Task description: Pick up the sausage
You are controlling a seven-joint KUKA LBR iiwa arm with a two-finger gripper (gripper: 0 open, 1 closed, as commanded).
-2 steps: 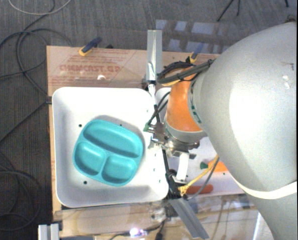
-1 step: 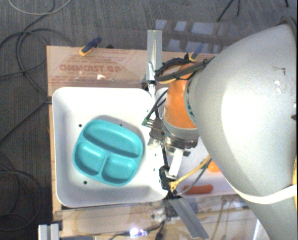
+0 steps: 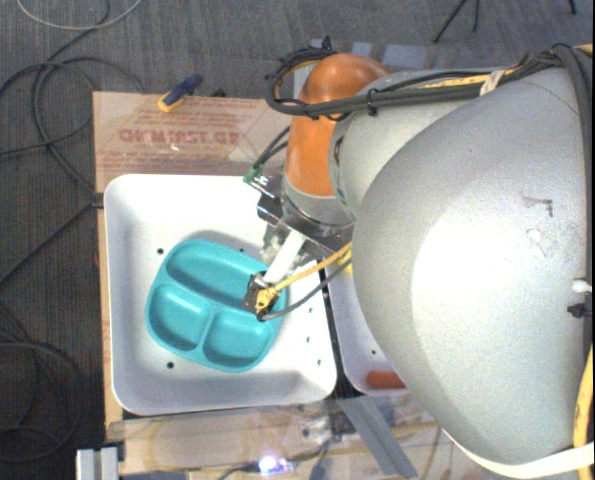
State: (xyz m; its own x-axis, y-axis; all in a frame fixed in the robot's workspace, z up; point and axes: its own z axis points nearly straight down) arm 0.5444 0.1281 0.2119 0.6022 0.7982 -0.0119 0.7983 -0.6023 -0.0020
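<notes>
A small reddish-brown end of what looks like the sausage (image 3: 384,379) shows on the floor of the right bin (image 3: 352,353), near its front; the arm's large grey body hides the rest. My gripper (image 3: 277,253) hangs over the left bin (image 3: 137,218), at the right rim of a teal divided plate (image 3: 202,303). The gripper is far to the left of the sausage, in the other bin.
The teal plate lies in the middle of the left bin, with bare white floor around it. The arm's bulk covers nearly all of the right bin. A cardboard sheet (image 3: 177,138) lies behind the bins, and cables run over the dark floor.
</notes>
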